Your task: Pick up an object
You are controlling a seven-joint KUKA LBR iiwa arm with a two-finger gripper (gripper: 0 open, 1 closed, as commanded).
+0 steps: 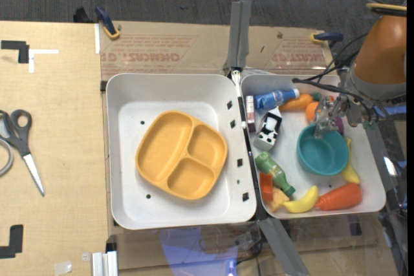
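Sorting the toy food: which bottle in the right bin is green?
The green bottle at the bin's left side, below the cow-patterned carton; the other bottle, near the top, is blue.

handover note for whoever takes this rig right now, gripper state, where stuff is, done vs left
Gripper: low over the far rim of the teal bowl in the right bin; nothing seen between its fingers.
Right bin also holds a blue bottle, green bottle, banana and carrot.
Left bin holds the yellow divided plate.
Done: no object lifted yet.
Left: grasp and raise one object.
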